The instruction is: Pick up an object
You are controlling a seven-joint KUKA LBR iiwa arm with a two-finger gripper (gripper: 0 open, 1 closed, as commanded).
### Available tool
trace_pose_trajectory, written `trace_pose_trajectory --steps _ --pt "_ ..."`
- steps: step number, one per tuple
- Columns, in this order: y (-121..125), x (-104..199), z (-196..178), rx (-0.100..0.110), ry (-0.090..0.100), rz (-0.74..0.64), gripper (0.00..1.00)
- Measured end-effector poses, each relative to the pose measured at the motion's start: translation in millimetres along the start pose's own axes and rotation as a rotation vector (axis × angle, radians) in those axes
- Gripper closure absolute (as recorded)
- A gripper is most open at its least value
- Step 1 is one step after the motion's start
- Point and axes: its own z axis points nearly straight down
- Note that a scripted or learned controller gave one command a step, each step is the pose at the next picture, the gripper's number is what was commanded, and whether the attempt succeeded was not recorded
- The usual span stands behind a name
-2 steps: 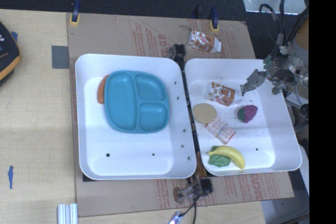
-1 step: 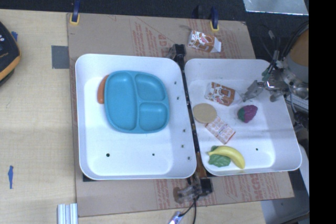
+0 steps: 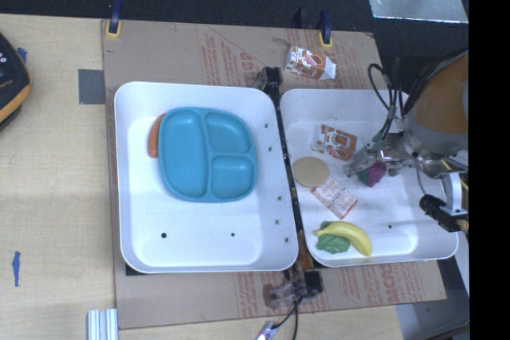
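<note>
My gripper (image 3: 368, 162) is low over the right bin (image 3: 398, 247), towards its right side, with the grey arm and its orange band behind it at the frame's right. A small purple object (image 3: 373, 174) lies right at the gripper's tip, touching it or just under it; I cannot make out whether it is gripped. Left of the gripper lie a brown and white packet (image 3: 335, 141), a round tan disc (image 3: 311, 170) and a pink and white packet (image 3: 335, 197). A yellow banana (image 3: 351, 235) with a green piece (image 3: 331, 244) lies at the bin's front.
The left bin (image 3: 199, 247) holds a blue divided plate (image 3: 209, 154) with an orange item (image 3: 152, 138) poking out at its left edge. A small packet (image 3: 311, 64) lies on the cardboard behind the bins. Black cables (image 3: 386, 91) loop above the gripper.
</note>
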Motion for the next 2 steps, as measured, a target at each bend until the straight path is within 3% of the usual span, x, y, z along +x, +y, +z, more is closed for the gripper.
trace_pose_trajectory --steps 1,2 --pt "0.1 -1.2 -10.6 0.001 -0.002 -0.004 1.0" --pt "-1.5 83.0 -46.1 0.0 0.0 -0.002 1.0"
